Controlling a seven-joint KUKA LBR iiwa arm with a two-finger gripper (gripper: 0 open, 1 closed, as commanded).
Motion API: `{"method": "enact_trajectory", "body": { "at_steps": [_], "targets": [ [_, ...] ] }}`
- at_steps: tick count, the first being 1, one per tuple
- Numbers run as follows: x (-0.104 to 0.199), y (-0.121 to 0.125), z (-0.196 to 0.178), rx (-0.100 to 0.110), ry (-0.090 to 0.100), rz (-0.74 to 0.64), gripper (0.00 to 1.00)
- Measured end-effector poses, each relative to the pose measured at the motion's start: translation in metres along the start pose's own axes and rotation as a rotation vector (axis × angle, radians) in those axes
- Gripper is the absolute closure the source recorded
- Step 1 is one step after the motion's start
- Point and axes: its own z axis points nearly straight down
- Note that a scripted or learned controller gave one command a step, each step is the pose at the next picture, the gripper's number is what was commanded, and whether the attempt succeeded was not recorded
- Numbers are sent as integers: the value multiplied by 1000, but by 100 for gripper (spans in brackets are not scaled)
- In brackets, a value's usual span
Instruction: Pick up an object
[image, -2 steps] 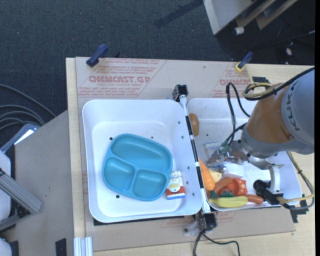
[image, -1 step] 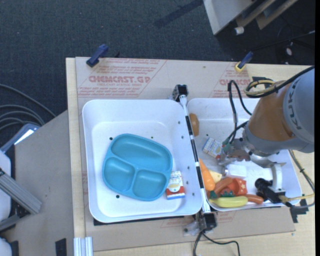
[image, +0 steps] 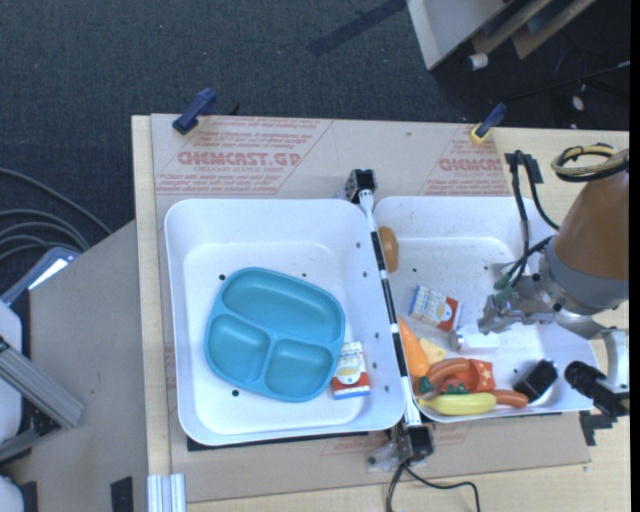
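Carton lies just left of gripper (grip state unclear) in right bin

Floor: dark blue-grey carpet, at 9 through 12 o'clock.
Worktop: pale board, red print along its far edge.
Clamps: a blue clamp at 11 o'clock, a yellow-and-blue clamp at 1 o'clock, both on the far edge.
Cables: grey, curving on the carpet at 9 o'clock.
Furniture: pale unit at 1 o'clock.
Light: even, soft shadows.
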Motion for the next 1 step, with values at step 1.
{"method": "enact_trajectory", "body": {
  "at_steps": [1],
  "targets": [
    [0,0,0,0,0,0,0]
  ]
}}
